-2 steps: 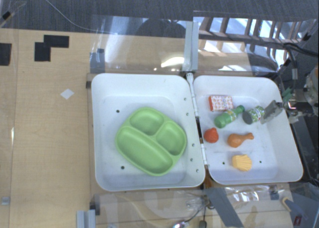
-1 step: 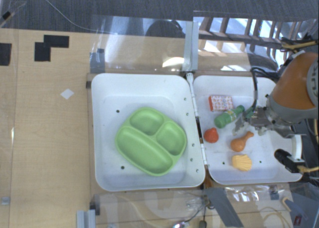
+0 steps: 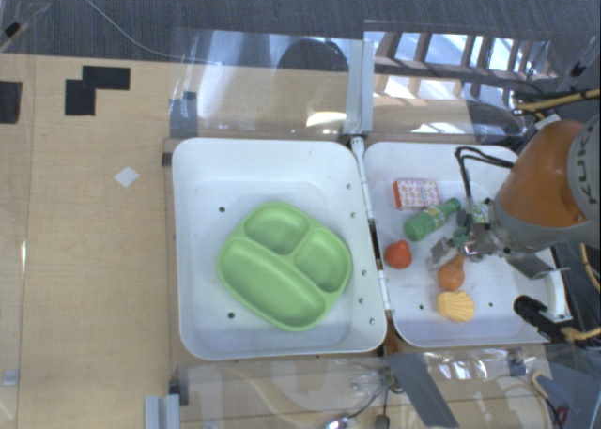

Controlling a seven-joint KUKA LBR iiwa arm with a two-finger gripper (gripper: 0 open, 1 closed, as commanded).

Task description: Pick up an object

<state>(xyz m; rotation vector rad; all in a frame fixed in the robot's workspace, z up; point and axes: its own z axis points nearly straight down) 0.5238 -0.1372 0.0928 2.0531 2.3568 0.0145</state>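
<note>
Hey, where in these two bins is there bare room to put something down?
Left bin: bare floor along its far edge and in its corners, around the green divided plate. Right bin: crowded mid-bin, where the gripper hangs by the green bottle, tomato and red packet; its near-left corner is bare.

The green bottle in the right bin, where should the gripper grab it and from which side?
Probably across the middle of the green bottle's body, coming straight down from above. It lies on its side, its long axis running left to right and slightly tilted, so the fingers would close across the narrow width. The red packet sits close behind it and the gripper hovers just to its right, so keep the fingers clear of both.
</note>
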